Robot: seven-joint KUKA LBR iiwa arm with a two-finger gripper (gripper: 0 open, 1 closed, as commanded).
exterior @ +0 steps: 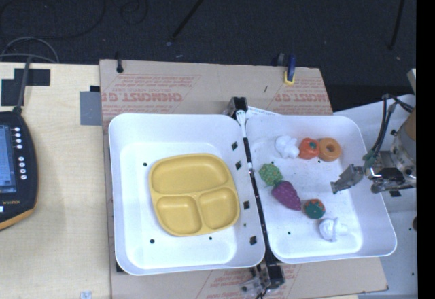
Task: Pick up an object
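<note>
**Arm at the right rim, toys lying off to its left**

From where I stand, the gripper point(353, 179) hangs over the right edge of the right bin point(370, 240), low at the end of the grey arm that comes in from the right. Its dark tip points leftward into the bin. I cannot tell how the jaws are set; the tip is too small and dark to read, and nothing shows between them.

Everything it might take lies to its left, inside that bin. Nearest, I judge, are the small red and green piece point(314, 208) and the white piece point(332, 228) below it, both down and to the left of the tip. The purple toy point(286, 195) lies further in, its long axis running on a slant from upper left to lower right, touching or almost touching the green toy point(270, 173) at its upper end. Up by the far wall sit a white lump point(288, 147), an orange-red piece point(308, 148) and an orange ring point(329, 149), close in a row.

The left bin point(129, 155) holds a yellow divided tray point(193, 194), well apart from the arm.

The coming move, as I see it, calls for a short reach left and slightly down the view toward the red and green piece.
</note>
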